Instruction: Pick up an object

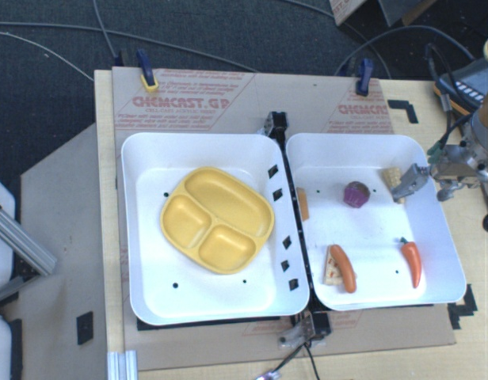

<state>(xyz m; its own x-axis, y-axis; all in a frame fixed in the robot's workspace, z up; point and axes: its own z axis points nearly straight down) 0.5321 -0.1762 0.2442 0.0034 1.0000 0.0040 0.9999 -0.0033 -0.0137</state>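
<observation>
Several candidates lie in the right bin (446, 236): a plum (356, 195) near its middle, a cracker (392, 177) just beside the jaws, a chili (413, 263) toward the near right, and a hotdog (341, 267) on toast (332, 269). The jaws hang at the bin's far right edge; I cannot tell if they are open or closed. Best judged, drop straight over the plum, which stands clear of neighbours. A yellow plate (218, 219) fills the left bin (141, 212).
</observation>
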